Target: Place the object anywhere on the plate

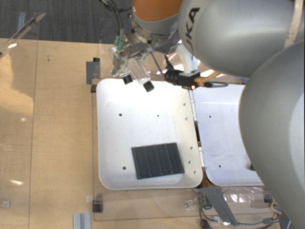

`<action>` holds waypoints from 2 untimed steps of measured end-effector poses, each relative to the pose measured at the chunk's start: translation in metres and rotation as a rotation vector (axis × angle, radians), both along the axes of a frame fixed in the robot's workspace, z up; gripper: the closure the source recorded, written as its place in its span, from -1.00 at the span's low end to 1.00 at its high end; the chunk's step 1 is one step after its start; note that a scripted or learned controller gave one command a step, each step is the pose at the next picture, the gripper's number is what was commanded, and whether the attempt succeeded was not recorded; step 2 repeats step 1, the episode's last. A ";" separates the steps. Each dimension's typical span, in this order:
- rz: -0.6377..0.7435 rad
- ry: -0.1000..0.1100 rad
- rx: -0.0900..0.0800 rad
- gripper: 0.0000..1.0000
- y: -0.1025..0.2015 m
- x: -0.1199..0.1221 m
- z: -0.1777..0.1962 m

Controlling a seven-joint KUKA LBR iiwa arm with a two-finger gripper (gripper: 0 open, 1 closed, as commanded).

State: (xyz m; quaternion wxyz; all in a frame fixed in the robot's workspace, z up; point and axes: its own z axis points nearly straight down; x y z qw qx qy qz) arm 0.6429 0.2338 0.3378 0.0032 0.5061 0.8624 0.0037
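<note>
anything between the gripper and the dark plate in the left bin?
Nothing. In the camera view the gripper hangs over the far edge of the left bin; the dark ribbed plate lies near its front. Between them is bare white bin floor with a few small dots.

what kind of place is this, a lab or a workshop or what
Most likely a robotics lab test bench. A grey KUKA arm reaches over two shallow white bins fixed side by side on a wooden bench, with loose cables at the near edge.
</note>
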 end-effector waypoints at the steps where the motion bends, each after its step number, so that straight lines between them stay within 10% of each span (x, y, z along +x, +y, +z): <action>1: -0.106 0.009 -0.002 1.00 -0.012 -0.009 -0.117; 2: -0.106 0.009 -0.002 1.00 -0.012 -0.009 -0.117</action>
